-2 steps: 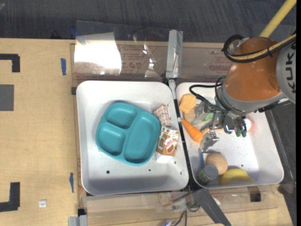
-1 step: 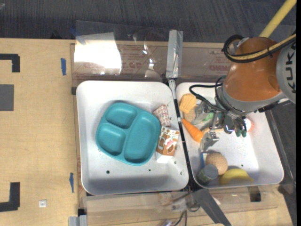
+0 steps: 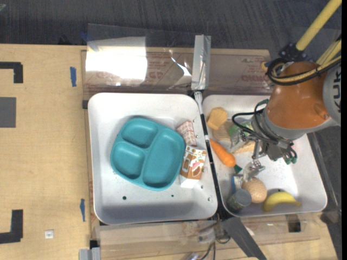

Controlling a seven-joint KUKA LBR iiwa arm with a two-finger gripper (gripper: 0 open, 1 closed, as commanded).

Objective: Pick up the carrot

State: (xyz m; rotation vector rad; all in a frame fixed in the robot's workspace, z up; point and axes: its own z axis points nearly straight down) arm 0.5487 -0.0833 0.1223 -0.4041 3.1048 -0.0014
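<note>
Surface, right bin (image 3: pixel 317 169): your hand (image 3: pixel 254 166) hovers just right of the carrot (image 3: pixel 223 153); grip state unreadable.

I see the carrot (image 3: pixel 223 153) in the right bin (image 3: pixel 313 161) along its left wall, the pincer (image 3: pixel 255 164) just right of it, and a divided tray (image 3: pixel 147 153) in the left bin (image 3: pixel 103 145).

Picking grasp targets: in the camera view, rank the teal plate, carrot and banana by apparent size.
Largest to smallest:
1. teal plate, by far
2. carrot
3. banana
Carrot and banana look close in length, so their order is unsure.
</note>
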